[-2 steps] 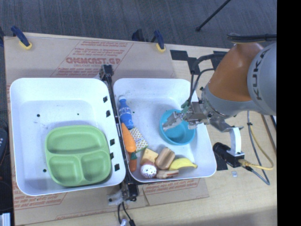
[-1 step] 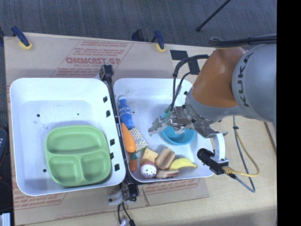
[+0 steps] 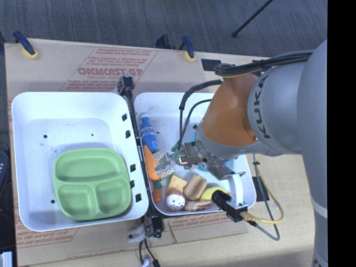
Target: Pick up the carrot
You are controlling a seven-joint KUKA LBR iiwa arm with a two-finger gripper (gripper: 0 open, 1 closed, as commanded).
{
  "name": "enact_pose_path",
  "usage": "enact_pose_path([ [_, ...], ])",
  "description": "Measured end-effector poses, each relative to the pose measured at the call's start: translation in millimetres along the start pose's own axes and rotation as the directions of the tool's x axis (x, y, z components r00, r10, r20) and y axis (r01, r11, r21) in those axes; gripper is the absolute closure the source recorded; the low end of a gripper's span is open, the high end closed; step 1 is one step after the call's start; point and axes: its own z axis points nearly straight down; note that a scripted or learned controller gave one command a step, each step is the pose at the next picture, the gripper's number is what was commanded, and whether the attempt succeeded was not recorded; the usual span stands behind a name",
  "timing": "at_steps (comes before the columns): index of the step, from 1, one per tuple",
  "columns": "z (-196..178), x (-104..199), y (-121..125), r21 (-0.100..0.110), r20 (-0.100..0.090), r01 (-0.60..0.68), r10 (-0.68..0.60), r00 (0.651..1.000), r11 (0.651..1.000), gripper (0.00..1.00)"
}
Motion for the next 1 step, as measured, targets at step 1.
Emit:
enact_pose_path([
  [1, -1.4, -0.1, 25.0, -0.004, 0.001, -0.233, 0.233, 0.972, 0.972, 0.0],
])
